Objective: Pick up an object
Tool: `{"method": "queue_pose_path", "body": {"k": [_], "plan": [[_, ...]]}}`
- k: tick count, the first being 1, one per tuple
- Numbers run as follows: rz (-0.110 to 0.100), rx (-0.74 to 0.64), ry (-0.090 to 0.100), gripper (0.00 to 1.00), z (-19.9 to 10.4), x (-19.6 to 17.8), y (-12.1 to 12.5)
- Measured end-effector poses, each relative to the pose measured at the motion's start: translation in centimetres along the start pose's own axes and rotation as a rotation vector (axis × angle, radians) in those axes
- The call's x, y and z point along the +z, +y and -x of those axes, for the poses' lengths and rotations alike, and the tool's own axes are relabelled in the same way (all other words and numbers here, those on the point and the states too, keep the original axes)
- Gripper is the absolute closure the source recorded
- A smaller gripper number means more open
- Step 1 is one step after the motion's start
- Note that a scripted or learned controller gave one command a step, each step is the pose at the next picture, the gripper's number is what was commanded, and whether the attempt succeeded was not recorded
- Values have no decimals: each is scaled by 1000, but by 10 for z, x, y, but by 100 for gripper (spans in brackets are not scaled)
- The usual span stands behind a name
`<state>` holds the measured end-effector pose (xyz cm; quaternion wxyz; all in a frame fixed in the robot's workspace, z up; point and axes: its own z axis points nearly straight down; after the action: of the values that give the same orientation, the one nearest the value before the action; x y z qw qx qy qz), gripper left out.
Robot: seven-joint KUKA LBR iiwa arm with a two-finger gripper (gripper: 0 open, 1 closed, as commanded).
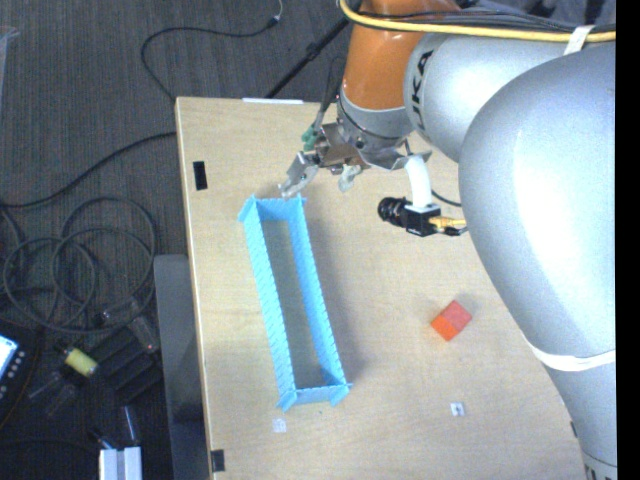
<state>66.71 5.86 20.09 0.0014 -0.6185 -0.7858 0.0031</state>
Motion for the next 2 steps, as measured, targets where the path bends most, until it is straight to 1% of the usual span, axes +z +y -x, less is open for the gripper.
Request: {"method": "queue_pose_path", "body": {"k": [1,2], "plan": [[1,168,-2,0,-52,-72,14],[0,339,-2,0,-104,-122,-20]]}}
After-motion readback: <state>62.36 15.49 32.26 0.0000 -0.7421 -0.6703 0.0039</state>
